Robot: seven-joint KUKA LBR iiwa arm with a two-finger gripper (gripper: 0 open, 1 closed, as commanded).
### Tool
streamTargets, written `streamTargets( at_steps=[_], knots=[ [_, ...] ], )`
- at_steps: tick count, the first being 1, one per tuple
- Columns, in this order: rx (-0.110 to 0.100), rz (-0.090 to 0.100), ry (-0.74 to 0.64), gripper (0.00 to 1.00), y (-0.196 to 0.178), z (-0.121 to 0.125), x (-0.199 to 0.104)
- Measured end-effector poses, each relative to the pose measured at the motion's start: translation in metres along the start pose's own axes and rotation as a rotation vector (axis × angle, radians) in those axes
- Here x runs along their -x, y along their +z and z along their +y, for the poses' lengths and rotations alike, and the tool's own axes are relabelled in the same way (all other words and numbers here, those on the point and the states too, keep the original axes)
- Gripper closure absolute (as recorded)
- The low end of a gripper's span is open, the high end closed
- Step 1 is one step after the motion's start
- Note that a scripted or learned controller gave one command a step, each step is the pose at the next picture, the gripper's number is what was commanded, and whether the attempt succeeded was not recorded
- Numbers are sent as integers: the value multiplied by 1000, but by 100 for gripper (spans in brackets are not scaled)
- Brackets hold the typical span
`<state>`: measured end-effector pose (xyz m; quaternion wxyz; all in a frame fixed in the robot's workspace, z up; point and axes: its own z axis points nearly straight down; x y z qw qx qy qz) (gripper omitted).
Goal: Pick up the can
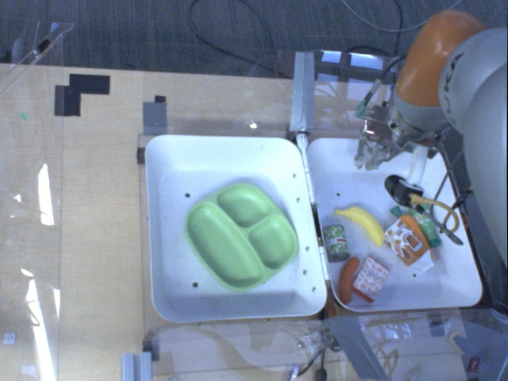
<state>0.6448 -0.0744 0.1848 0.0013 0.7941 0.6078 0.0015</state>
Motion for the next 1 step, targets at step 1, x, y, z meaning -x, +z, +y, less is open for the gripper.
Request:
streamTargets(
  at_steps=[1],
  knots=[
    [-1, 0, 0, 0, 0, 0, 0]
  ],
)
